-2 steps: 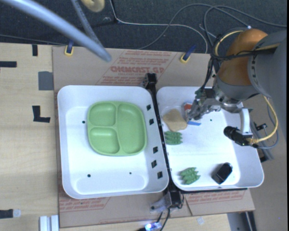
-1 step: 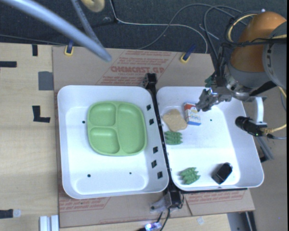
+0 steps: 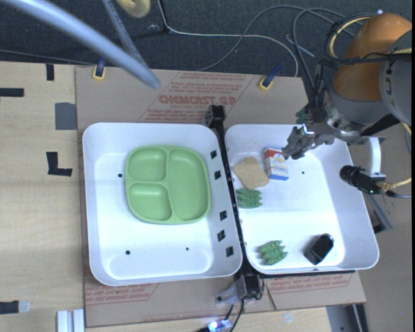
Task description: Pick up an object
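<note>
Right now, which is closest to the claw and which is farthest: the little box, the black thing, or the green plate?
From the claw:
1. The little box, just beside it in the right bin.
2. The black thing, at that bin's near right corner.
3. The green plate, across in the left bin.

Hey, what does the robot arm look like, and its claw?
The arm is grey with a rounded orange band above the wrist, and thin cables loop around that section. Its claw is small and dark, with metal parts. A black cylindrical piece juts out below on a white bracket.
</note>
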